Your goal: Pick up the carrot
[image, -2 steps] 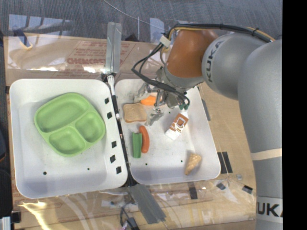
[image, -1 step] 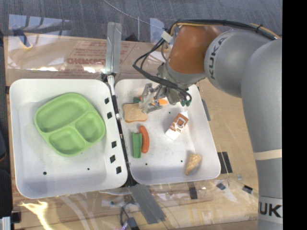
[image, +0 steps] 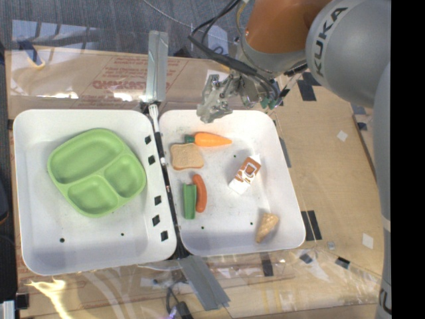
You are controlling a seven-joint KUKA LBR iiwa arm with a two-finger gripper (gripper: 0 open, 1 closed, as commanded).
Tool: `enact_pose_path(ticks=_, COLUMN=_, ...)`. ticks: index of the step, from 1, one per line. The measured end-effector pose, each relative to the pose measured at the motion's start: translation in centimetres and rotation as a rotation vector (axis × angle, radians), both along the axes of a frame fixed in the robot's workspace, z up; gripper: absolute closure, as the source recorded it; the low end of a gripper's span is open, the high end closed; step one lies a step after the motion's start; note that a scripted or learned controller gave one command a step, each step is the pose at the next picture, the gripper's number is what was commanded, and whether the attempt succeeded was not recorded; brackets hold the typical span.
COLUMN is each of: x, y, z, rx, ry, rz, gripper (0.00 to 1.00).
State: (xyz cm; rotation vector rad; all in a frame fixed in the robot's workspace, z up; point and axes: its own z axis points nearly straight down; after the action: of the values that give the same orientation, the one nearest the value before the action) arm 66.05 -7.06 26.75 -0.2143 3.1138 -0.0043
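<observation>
Brown cardboard covers the bench (image: 332, 171) under everything, with bits of black tape stuck on it here and there. On top sit two white bins side by side, touching in the middle. One big grey arm (image: 348, 38) with an orange band comes in from the right side of the picture and hangs over the top edge of the right bin (image: 285, 178). The left bin (image: 40, 238) holds a green plate (image: 96, 171) with three parts, and it lies a bit tilted. In the right bin are five small things. The claw (image: 211, 105) at the end of the arm sits just above the top left corner of the right bin, and I cannot tell how it is set, because it looks like a grey blur from up here. Nothing can be seen in it. The carrot (image: 211, 139) lies flat near the top of the right bin, just below the claw, with its green end pointing left. A slice of bread (image: 186, 156) lies just under the carrot. A small white and brown carton (image: 245, 175) lies to the right of it. A tan lump (image: 267, 226) sits near the bottom right corner. A red sausage (image: 200, 193) and a green stick (image: 189, 201) lie side by side below the bread
</observation>
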Motion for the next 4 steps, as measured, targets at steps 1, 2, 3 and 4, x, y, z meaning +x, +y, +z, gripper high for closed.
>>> enact_pose_path(ticks=1, x=-0.3, y=0.3, z=0.0, rx=0.002, ry=0.016, rz=-0.134, gripper=1.00)
enact_pose_path(ticks=2, x=-0.8, y=-3.0, z=3.3, rx=-0.003, ry=0.014, rz=0.246, gripper=1.00)
enact_pose_path(ticks=3, x=-7.1, y=-5.0, z=-7.6, rx=0.001, ry=0.027, rz=0.293, gripper=1.00)
enact_pose_path(ticks=4, x=-0.8, y=0.6, z=-5.7, rx=0.001, ry=0.016, rz=0.089, gripper=1.00)
